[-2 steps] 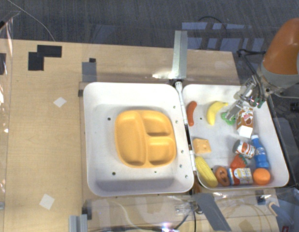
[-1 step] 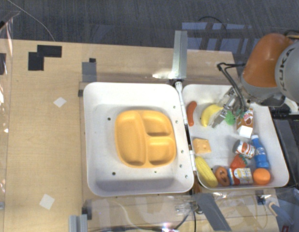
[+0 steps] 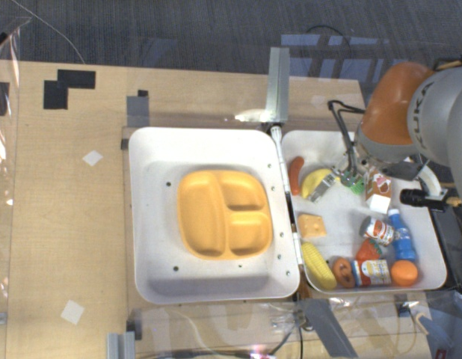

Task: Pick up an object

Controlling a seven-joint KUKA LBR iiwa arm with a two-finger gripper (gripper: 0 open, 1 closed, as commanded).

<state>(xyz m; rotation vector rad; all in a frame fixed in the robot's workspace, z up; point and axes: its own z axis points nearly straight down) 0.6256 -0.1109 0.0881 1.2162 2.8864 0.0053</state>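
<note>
My gripper [image 3: 342, 178] hangs low over the back of the right bin [image 3: 438, 275], below the orange band [image 3: 392, 103] of the arm. It is right next to a yellow banana-like fruit [image 3: 315, 180], on that fruit's right side. A small green piece [image 3: 356, 186] lies just to the gripper's right. A red sausage [image 3: 295, 172] lies left of the fruit. Nothing is visibly lifted off the bin floor.
The right bin also holds a tan cracker [image 3: 312, 225], a corn cob [image 3: 318, 265], a white cube [image 3: 378, 203], a red-and-white can [image 3: 378, 231], a blue bottle [image 3: 401, 238], an orange [image 3: 404, 273] and a lying bottle [image 3: 368, 273]. A yellow divided tray [image 3: 223, 212] sits in the left bin [image 3: 152, 223].
</note>
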